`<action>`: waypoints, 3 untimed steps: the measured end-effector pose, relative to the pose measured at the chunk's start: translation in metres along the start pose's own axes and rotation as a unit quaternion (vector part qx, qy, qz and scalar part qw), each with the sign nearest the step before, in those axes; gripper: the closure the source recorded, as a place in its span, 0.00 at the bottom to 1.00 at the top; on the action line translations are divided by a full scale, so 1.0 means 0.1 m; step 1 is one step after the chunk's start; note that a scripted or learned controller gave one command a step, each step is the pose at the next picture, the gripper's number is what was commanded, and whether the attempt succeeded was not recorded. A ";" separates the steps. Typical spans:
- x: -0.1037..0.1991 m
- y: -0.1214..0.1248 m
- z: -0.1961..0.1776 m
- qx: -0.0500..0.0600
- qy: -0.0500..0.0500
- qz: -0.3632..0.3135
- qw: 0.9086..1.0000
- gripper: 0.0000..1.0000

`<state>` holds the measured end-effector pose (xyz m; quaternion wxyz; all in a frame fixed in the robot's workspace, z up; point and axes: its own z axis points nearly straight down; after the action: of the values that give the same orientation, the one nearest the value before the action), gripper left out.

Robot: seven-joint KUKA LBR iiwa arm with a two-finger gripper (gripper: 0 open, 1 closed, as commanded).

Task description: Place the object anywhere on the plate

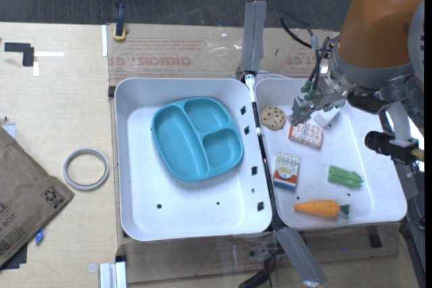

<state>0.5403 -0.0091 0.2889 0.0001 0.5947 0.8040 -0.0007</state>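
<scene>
Your target looks to be the small red-and-white patterned carton (306,134), lying flat on the floor of the right-hand white bin (378,212), its long axis running roughly left to right with a slight downward tilt toward the right. Directly above and touching or nearly touching its upper-left corner sits the two-finger gripper (302,113) of the grey-and-orange arm, so the carton lies just below and slightly right of the fingers; whether they are spread or closed you cannot tell from this slanted view, and nothing shows clamped between them.

Just left of the gripper rests a round brown chocolate-chip cookie (273,117). Below the carton stand a small white-and-orange juice box (287,170), a green pepper-like toy (345,177) and an orange toy carrot (320,208).

The destination, a teal three-compartment plate (196,138), lies in the left-hand white bin (135,212), well apart to the left across the divider between bins. On the bench beyond, a grey ring of tape (86,168) and a brown cardboard box (23,195) sit clear of the route.
</scene>
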 end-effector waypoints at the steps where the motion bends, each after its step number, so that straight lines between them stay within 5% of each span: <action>1: -0.04 -0.62 0.98 0.000 0.001 -0.169 0.986 1.00; 2: -0.43 -0.40 -0.37 -0.001 -0.001 -0.217 0.976 1.00; 3: -0.07 -0.43 0.02 0.000 0.000 -0.223 0.975 1.00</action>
<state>0.5009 -0.0283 0.2873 -0.0002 0.4003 0.9164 -0.0005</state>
